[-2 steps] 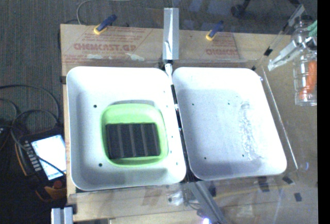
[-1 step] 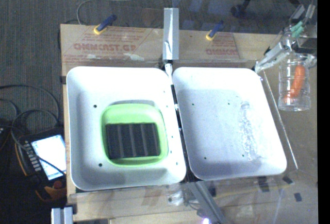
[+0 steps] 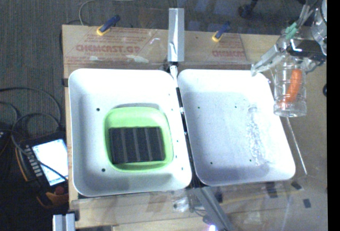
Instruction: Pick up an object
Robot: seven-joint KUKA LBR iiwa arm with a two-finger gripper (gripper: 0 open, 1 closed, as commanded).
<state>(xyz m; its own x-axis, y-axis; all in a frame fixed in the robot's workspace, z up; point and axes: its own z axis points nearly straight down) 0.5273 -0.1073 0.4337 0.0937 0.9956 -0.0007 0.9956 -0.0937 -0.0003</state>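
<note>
A clear plastic cup (image 3: pixel 290 92) with something orange inside hangs at the right bin's (image 3: pixel 212 118) far right corner, over its rim, just below the gripper (image 3: pixel 297 57). I cannot tell how the gripper is set or whether it grips the cup. A green tray (image 3: pixel 139 141) with dark slots lies in the left bin (image 3: pixel 85 118).

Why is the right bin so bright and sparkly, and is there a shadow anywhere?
In the camera view, strong overhead light washes out the right bin, and a streak of glare glints on its floor. The green tray in the left bin throws a soft shadow along its bottom edge. The clear cup at the right looks hazy and see-through.
</note>
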